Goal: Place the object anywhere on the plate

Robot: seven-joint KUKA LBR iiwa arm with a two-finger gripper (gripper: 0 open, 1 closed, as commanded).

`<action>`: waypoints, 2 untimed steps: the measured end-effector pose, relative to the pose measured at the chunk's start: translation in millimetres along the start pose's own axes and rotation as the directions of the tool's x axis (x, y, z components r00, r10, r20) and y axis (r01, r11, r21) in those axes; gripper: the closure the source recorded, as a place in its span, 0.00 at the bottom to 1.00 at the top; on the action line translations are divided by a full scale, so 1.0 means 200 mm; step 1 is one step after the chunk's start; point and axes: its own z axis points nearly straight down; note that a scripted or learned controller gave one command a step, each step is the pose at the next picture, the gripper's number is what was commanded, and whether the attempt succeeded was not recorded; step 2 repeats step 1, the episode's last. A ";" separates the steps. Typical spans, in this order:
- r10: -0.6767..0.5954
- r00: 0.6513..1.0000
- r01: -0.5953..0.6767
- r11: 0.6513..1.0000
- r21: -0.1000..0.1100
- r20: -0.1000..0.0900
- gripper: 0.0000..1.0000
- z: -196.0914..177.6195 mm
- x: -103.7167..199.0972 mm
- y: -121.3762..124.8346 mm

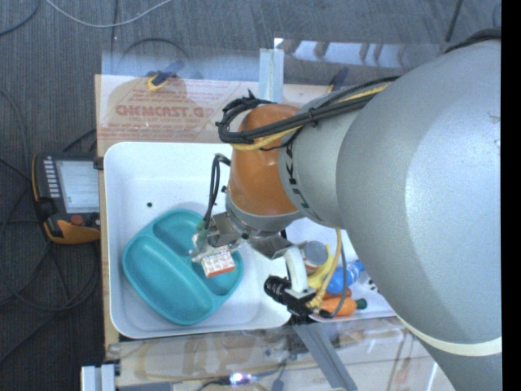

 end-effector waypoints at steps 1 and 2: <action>0.000 1.000 0.000 1.000 -0.001 0.000 0.00 0.00 0.00 0.00; 0.000 1.000 0.000 1.000 -0.001 0.000 0.00 0.00 0.00 0.00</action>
